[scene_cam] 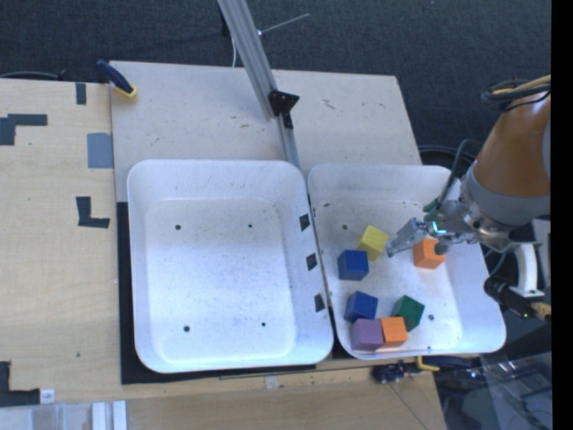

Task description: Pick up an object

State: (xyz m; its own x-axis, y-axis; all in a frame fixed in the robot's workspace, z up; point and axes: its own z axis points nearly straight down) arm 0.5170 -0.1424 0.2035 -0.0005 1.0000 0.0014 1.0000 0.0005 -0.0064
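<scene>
The two-finger gripper (421,240) hangs in the right white plastic bin (479,330) beside a small orange cube (429,253) (finger state indiscernible), so nothing appears lifted yet.

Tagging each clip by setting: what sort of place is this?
Probably a robotics lab bench for pick-up trials: two white bins side by side, coloured blocks in the right one, and a robot arm reaching in.

Arm over the right bin (466,330)
Jaws sit mid-right of frame just beside an orange cube (429,253); yellow, blue, green and purple blocks lie lower left of it.
</scene>
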